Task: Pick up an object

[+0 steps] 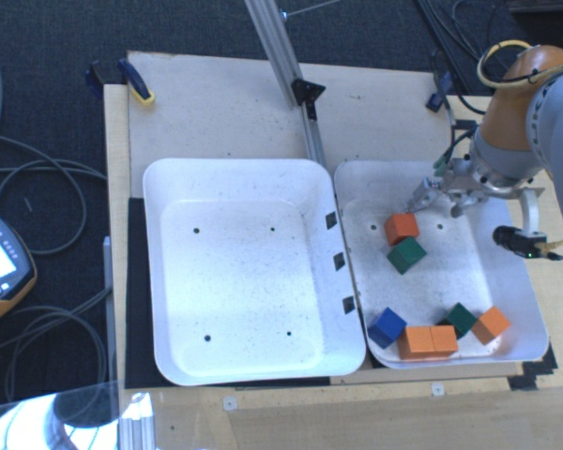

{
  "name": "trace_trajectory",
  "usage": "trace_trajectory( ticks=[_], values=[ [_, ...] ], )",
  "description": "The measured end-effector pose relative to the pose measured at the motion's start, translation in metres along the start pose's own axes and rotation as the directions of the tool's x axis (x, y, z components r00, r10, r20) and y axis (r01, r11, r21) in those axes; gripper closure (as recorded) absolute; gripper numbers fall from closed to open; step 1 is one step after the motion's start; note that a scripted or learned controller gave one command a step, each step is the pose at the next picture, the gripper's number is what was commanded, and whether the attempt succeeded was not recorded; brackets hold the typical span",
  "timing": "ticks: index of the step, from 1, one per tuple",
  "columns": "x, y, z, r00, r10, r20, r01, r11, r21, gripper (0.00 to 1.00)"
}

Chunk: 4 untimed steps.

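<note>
In the right bin [507, 279], an orange block [402, 227] sits near the middle with a green block [406, 254] touching its front side. Along the front wall lie a blue block [387, 327], a long orange block [427, 341], a dark green block [461, 319] and a small orange block [491, 324]. My gripper [438, 204] hovers over the back of this bin, just behind and right of the middle orange block. It is open, with nothing between its fingers.
The left bin [150, 186] stands beside the right one, their rims meeting along a row of black clips [339, 261]. A slanted metal pole [281, 54] rises behind the bins. Cables [38, 186] lie on the floor to the left.
</note>
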State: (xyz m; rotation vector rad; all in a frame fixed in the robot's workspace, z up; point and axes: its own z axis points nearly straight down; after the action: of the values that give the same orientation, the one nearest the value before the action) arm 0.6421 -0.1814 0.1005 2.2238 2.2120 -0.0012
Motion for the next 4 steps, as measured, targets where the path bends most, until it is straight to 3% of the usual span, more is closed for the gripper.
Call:
trace_trajectory(
  ticks=[1,2,3,4],
  values=[
    [-0.004,-0.051,0.000,1.000,-0.003,-0.005,0.003,1.000,0.007,0.00],
    [0.045,-0.087,0.001,1.000,-0.008,-0.008,0.008,1.000,0.007,0.00],
    [0.084,-0.102,0.000,1.000,-0.009,-0.008,0.009,1.000,0.007,0.00],
    [0.054,-0.097,0.000,1.000,-0.004,-0.003,0.004,1.000,0.002,0.00]
  ],
)
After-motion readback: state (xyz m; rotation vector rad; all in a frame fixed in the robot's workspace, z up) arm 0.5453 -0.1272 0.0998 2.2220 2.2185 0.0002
